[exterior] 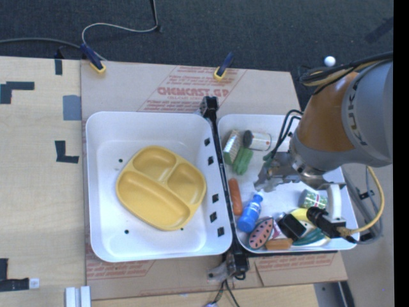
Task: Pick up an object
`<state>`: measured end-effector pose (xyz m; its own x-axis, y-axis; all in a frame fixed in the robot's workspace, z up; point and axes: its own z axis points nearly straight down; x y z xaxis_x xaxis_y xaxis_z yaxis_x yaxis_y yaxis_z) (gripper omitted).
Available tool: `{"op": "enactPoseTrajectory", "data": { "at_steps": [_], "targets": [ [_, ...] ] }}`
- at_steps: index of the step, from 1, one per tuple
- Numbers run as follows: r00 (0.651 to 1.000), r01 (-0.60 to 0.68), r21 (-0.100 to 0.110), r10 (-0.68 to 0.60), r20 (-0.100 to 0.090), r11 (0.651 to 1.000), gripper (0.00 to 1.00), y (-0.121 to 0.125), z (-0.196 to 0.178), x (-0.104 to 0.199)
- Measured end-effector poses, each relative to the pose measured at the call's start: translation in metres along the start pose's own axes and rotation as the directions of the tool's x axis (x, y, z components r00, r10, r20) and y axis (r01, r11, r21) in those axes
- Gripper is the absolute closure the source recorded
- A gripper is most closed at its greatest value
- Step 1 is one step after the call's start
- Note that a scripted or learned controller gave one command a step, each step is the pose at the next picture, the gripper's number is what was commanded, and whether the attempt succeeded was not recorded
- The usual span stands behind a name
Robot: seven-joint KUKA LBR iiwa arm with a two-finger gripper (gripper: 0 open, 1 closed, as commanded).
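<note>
bench [38,171]: light wood, cardboard sheet [185,88] under bins | floor: dark carpet | end effector [273,176]: state unclear

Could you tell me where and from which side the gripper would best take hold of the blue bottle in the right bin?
Probably across the body of the blue bottle, just below its cap, coming straight down. It lies tilted on the bin floor, and its long sides look freer than its ends. The orange stick lies close on one side, so the fingers should straddle the bottle's narrow width with care.
</note>
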<state>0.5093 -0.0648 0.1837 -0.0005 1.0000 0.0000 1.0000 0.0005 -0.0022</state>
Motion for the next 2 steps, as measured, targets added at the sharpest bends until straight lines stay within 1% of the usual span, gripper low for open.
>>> {"op": "enactPoseTrajectory", "data": {
  "at_steps": [1,2],
  "targets": [
    [1.0,0.0,0.0,0.0,0.0,1.0,0.0,0.0,0.0,0.0],
    [1.0,-0.002,-0.004,0.002,0.002,1.0,0.0,-0.001,0.098,-0.035]
  ]
}}
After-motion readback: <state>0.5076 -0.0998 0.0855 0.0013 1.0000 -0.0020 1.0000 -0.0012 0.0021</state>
